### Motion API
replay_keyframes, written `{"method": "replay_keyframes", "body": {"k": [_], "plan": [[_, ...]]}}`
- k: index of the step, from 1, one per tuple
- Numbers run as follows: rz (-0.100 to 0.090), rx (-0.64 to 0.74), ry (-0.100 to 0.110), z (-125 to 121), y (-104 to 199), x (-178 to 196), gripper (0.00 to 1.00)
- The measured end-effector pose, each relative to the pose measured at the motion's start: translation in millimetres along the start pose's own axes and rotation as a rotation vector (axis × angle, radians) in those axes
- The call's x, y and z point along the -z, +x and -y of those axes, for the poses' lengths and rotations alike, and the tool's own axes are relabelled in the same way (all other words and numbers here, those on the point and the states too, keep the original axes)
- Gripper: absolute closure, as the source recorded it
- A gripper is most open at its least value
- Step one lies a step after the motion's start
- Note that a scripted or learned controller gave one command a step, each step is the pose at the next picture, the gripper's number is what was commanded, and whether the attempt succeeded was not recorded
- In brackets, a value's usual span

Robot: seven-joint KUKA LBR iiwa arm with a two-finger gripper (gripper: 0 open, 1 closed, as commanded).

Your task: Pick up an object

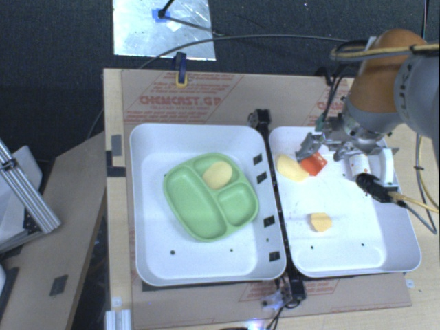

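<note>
Gripper: the gripper (pixel 317 145) hangs low over the far left part of the right bin (pixel 385 253); whether it is spread or pressed together cannot be told, the tip being a blur of grey metal.
Arm: grey, with the orange band (pixel 385 60) above the wrist, reaching in over the right bin's far right corner; a white and black fitting with a cable sits just right of the wrist.
Red object: a small red piece (pixel 314 164) lies on the bin floor right under the gripper tip, touching or all but touching it; not seen between any fingers.
Yellow oval: a pale yellow oval piece (pixel 291 168) lies just left of the red one, near the right bin's left wall.
Yellow block: a small yellow block (pixel 320 221) sits near the middle of the right bin, well apart from the other two, with bare white floor around it and toward the near and right edges.
Left bin: the left bin (pixel 158 253) holds a green divided plate (pixel 199 208); a yellow rounded piece (pixel 218 174) rests in its far compartment.
Writing: the brown board (pixel 137 102) under the bins reads "CHEMCAST GP" in red near its far edge.
Beyond: a blue clamp (pixel 181 67) at the board's far edge, a shiny sheet (pixel 137 19) behind it.
</note>
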State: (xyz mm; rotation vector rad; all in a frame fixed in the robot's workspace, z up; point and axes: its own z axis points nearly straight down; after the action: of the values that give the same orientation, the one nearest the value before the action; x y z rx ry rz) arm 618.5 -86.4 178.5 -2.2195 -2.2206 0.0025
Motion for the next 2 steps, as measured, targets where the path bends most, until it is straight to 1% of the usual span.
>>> {"method": "replay_keyframes", "body": {"k": [1,2], "plan": [[0.000,0.000,-0.001,3,2,-42,0.00],[0.001,-0.001,-0.007,1,2,-29,1.00]]}}
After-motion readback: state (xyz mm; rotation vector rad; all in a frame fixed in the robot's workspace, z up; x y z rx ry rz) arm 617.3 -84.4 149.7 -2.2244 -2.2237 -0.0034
